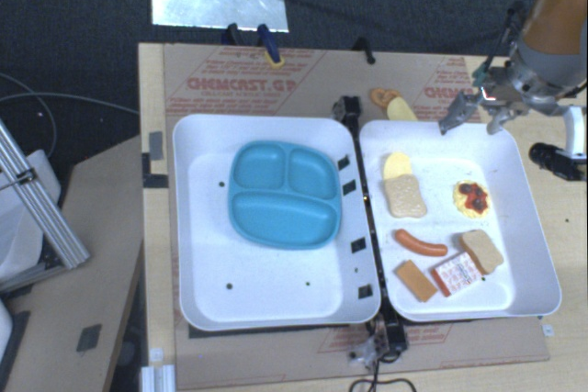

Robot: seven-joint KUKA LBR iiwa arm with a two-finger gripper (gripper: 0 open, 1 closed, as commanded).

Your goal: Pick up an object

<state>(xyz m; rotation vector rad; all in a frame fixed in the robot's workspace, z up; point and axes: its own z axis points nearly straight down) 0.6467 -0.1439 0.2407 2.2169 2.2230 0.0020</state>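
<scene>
My gripper [478,117] hangs over the far edge of the right bin [524,197], open, with nothing between its fingers. Below it in that bin lie several toy foods: a yellow piece [397,165] touching a beige cracker [404,196], a yellow disc with red topping [471,197], a red sausage [421,242], a brown bread slice [482,251], an orange block [415,280] and a red-and-white packet [457,274]. The disc with red topping is the one nearest the gripper.
The left bin [202,225] holds a blue divided plate [283,195]. A yellow and orange toy [395,106] lies on the cardboard behind the right bin. A black clip divider [354,188] runs between the bins.
</scene>
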